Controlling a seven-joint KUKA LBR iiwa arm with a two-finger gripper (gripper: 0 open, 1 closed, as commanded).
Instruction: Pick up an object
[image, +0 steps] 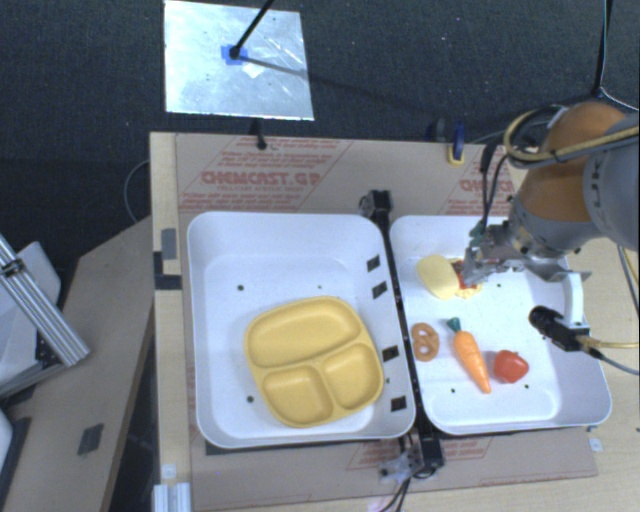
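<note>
The gripper (470, 272) is pressing down at the right edge of the pale yellow object (437, 276) in the right bin (580, 400); its opening is hard to make out, hidden by the wrist.

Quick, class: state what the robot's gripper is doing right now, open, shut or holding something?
Gripper: down in the right white bin, at the pale yellow rounded toy food; open, shut or holding cannot be told.
</note>
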